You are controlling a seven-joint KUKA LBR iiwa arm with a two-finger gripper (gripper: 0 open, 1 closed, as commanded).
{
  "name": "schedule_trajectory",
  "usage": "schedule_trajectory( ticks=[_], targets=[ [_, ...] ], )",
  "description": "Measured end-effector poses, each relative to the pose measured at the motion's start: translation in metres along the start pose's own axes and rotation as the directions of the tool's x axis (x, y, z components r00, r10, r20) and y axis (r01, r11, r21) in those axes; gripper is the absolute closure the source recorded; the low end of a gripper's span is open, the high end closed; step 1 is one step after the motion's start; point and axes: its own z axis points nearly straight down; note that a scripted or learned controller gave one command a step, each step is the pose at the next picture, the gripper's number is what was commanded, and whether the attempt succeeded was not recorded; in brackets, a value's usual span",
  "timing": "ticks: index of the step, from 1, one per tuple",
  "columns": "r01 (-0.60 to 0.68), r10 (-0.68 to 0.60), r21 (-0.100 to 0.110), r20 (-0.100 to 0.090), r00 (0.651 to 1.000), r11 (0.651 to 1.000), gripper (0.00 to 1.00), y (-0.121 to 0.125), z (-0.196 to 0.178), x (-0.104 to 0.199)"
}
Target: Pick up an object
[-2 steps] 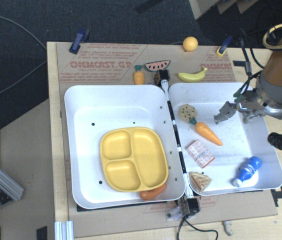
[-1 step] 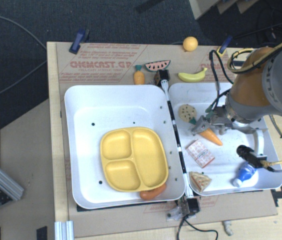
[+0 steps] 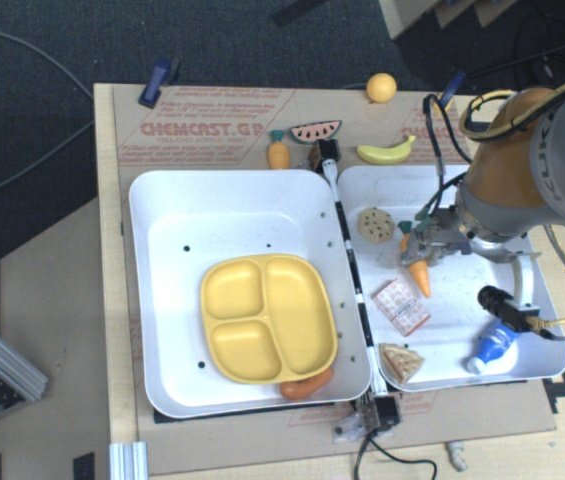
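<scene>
Camera view, looking down on the bench: inventory of my reach.

Item one: my gripper (image 3: 420, 253), low in the right bin (image 3: 532, 363), near its left side. My fingers are narrowed on the top end of a toy carrot (image 3: 421, 276); the carrot hangs tilted, its point toward the bin floor.

Item two: cookie (image 3: 374, 225), flat, just left of my fingers, not touching them.

Item three: small packet with red print (image 3: 401, 306), below the carrot, near it.

Item four: wedge of sandwich (image 3: 400, 363) in the near left corner of the right bin.

Item five: blue bottle (image 3: 491, 348), lying near the front wall, right of the packet.

Item six: left bin (image 3: 162, 268), holding a yellow divided plate (image 3: 267, 318) with three compartments; an orange sausage (image 3: 305, 385) lies against the plate's front edge.

Item seven: on the bench behind the bins, a banana (image 3: 386, 151), a watermelon slice (image 3: 317, 130), a small orange fruit (image 3: 279, 154) and a yellow ball (image 3: 382, 88), all apart from one another.
</scene>
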Motion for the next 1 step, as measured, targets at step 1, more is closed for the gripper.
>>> schedule_trajectory(
  ticks=[1],
  targets=[
    [0.003,-0.003,-0.001,-0.002,1.0,1.0,1.0,0.0443,-0.0794,0.0897]
  ],
)
